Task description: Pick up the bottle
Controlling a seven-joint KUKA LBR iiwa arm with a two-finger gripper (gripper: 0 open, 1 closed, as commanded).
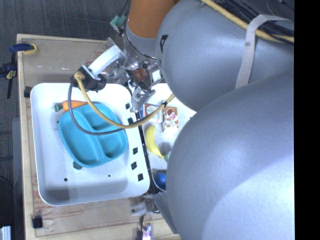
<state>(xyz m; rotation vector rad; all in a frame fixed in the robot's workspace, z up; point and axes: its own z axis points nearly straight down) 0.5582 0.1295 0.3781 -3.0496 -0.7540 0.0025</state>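
Arm (225, 109): grey bulk, covers most of the right bin (159, 91).
Right bin contents, partly hidden: yellow item (152, 141), blue round object (160, 179), printed packet (170, 116).
Bottle: cannot be identified among the visible items; its place relative to the gripper is unclear.
Gripper (136, 91): over the divide between the bins; whether spread or closed cannot be told.
Left bin (45, 149): blue sectioned tray (92, 136), orange item (72, 104) at its upper edge.
Yellow cable (100, 111): loops above the tray.
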